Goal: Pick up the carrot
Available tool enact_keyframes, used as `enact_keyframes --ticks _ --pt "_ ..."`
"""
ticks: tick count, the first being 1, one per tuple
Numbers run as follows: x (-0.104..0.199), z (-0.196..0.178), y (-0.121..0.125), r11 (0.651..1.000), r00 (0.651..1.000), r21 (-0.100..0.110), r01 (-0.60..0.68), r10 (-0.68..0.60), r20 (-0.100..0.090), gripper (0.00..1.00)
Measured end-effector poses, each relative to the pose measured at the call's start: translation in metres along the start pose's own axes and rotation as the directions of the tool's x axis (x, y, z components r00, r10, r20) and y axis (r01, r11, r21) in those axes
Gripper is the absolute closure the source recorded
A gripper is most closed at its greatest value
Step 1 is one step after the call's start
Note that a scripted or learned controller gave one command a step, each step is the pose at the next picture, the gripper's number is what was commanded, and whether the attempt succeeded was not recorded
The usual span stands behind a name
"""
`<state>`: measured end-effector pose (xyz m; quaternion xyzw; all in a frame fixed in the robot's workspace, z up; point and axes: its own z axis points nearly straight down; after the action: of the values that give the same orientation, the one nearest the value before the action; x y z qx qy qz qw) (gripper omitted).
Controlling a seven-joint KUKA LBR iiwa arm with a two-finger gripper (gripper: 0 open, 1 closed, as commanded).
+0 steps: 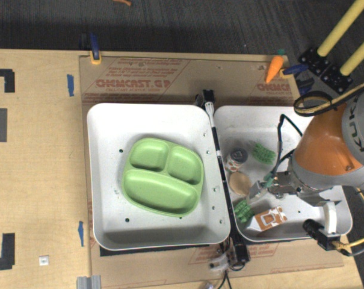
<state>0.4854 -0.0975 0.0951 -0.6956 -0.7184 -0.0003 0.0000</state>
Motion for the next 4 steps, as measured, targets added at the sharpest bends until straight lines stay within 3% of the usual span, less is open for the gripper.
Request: enact_keyframes --ticks 1,2,3,4 --pt "0.0 -0.01 0.001 1.0 1.0 -0.003 -0.002 0.002 0.001 1.0" --pt "-0.06 -0.006 -0.008 0.999 0.999 -0.001 -0.041 0.041 0.002 1.0" --pt "-0.072 -0.112 -0.008 0.984 0.984 -0.002 0.177 -0.177 0.002 1.0" --pt "-0.126 -0.159 -0.009 0.951 0.951 -0.002 0.309 -0.309 0.004 1.0"
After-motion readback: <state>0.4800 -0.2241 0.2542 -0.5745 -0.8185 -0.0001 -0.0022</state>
